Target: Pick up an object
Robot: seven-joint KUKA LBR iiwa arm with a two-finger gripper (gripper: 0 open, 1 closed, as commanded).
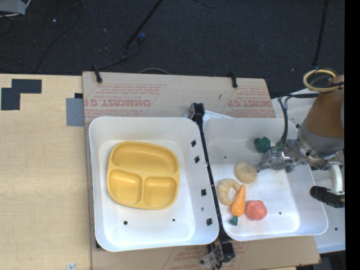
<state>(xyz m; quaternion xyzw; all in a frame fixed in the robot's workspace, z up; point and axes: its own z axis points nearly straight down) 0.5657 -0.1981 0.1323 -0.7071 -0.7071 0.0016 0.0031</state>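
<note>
My gripper [269, 162] hangs low over the right bin [306, 221], reaching in from the right. Its tip points left and ends just right of a beige round lump [245, 171]. A dark green piece [261, 144] lies just above and behind the gripper. Toward the bin's front left sit a cream ring-shaped piece [226, 189], an orange carrot [239, 201] leaning against it, and a red-pink lump [256, 210]. I see nothing between the gripper's tips.
The left bin [101, 218] holds a yellow divided plate [144, 174]. A black divider bar [207, 176] runs between the two bins. Bare white floor shows at the right bin's front right and far left.
</note>
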